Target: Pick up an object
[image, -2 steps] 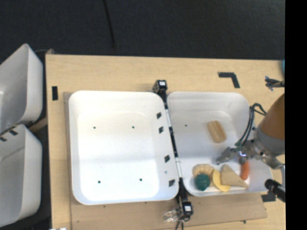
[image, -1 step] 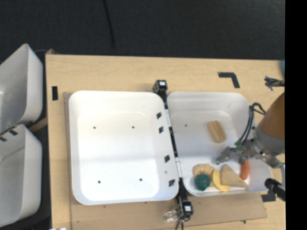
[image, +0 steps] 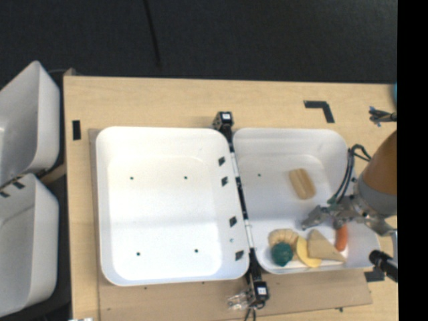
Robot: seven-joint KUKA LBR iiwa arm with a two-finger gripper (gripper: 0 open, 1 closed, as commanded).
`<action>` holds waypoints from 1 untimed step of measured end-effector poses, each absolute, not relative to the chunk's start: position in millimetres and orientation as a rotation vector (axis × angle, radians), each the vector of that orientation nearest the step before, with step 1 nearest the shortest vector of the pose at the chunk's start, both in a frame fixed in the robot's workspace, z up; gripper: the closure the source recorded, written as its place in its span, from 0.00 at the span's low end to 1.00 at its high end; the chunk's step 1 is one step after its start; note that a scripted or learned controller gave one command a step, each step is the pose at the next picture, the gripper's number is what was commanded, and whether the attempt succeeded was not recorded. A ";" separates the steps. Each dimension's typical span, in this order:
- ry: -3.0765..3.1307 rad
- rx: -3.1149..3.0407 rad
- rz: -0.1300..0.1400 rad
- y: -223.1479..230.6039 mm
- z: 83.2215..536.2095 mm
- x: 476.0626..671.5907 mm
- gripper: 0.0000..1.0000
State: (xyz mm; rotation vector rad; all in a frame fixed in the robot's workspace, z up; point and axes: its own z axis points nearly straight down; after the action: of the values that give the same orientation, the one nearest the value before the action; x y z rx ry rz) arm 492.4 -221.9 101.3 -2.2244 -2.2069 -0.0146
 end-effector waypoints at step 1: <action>-2.209 -2.223 -0.016 -222.0 101.2 492.3 0.00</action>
State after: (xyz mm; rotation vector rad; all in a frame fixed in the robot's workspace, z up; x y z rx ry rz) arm 492.3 -222.0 101.2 -2.2229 -2.2088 -0.0160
